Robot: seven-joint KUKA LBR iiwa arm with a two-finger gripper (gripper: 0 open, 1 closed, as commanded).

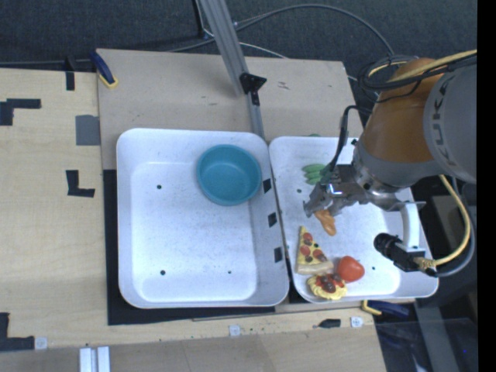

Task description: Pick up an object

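Note:
My gripper [324, 205] reaches down into the right bin [387, 285], its tips close over a small orange piece [327, 223]. I cannot make out whether that piece is between the fingers. A green item [314, 172] lies just behind the gripper. In front of it lie a pizza slice toy [309, 252], a red tomato-like toy [350, 269] and a yellow toy with red bits [327, 286]. A blue bowl [229, 174] sits in the left bin [155, 231] at its far right corner.
The arm's grey and orange body [403, 130] covers the right bin's far right part. A slanted metal pole [232, 45] stands behind the bins. A black cable fitting [394, 252] hangs over the right bin's right side.

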